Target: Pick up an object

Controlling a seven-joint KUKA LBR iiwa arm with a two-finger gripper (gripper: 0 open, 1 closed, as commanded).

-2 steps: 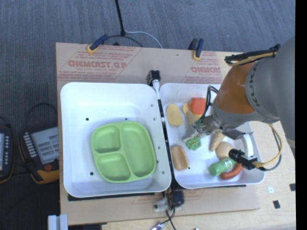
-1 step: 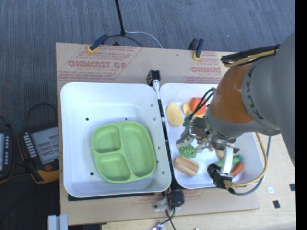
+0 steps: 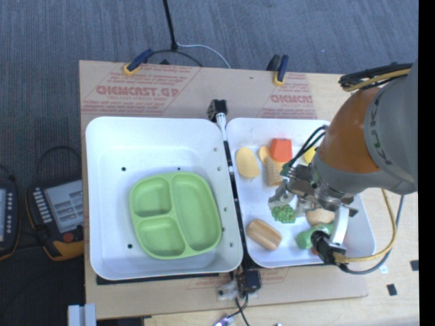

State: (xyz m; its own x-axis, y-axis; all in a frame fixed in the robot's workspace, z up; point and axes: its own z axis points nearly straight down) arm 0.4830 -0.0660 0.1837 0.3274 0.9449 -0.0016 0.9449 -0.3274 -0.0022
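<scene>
Grey carpet surrounds the surface (image 3: 136,90), a brown board bearing two white bins. A green divided plate (image 3: 177,214) lies in the left bin (image 3: 109,148). Over the right bin (image 3: 363,240), the tool (image 3: 293,194) hangs just above a green broccoli piece (image 3: 283,214); whether it is wide or narrow cannot be told. Around it lie a yellow lemon-like piece (image 3: 247,162), an orange block (image 3: 281,148), a tan bread roll (image 3: 263,233) and a green object (image 3: 306,238).
</scene>
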